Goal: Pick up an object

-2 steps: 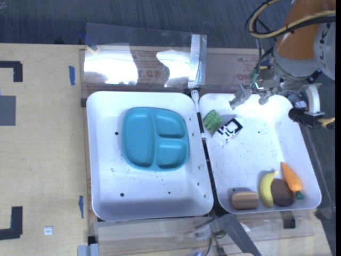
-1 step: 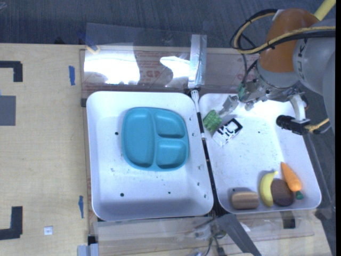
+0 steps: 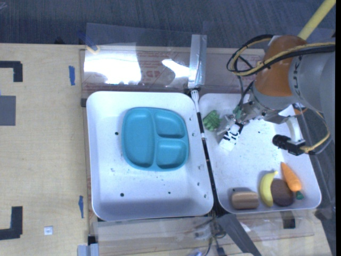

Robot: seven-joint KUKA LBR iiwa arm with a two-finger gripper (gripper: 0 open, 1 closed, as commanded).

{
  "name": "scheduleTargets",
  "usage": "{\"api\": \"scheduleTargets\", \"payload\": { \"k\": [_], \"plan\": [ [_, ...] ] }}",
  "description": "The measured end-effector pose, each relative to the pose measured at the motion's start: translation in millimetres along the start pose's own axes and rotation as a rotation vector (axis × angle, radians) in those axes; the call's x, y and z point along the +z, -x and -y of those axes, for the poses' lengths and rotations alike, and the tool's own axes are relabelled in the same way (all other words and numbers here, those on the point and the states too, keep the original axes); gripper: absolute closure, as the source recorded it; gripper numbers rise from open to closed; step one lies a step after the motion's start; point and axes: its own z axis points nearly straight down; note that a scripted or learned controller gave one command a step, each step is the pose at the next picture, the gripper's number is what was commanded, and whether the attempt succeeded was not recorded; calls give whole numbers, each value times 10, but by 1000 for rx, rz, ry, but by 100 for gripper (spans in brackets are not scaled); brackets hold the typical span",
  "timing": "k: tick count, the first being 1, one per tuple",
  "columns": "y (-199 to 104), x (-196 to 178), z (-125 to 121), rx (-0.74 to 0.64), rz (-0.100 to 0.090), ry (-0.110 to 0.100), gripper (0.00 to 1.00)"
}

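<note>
1. My arm (image 3: pixel 298 73) comes in from upper right of frame, wrist tipped down-left into the right bin (image 3: pixel 256 167).
2. Claw (image 3: pixel 236 122) sits at the bin's upper-left area, just beside a green leafy piece (image 3: pixel 211 120). A small white block with black marks (image 3: pixel 230 137) is right at its tip.
3. Claw state: can't tell how far open it is — the tip is a small cluttered blob here, and I won't claim it has hold of anything.
4. Candidate things: the green piece and white block by the claw; along the bin's lower edge a brown loaf-like piece (image 3: pixel 244 199), a banana (image 3: pixel 266 188), a dark brown lump (image 3: pixel 282 192) and a carrot (image 3: pixel 291 177), bunched touching each other. My guess is they've slid into that corner.
5. Left bin (image 3: pixel 106 185) holds a blue divided tray (image 3: pixel 155 138), centre-left of frame — well apart from the claw.
6. Writing: the black marks on the white block look printed, too small to read. No brands legible.
</note>
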Motion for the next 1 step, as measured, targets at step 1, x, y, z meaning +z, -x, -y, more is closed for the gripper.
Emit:
{"api": "scheduleTargets", "payload": {
  "k": [1],
  "plan": [
    [28, -133, -19, 4, 4, 9, 100]
  ]
}}
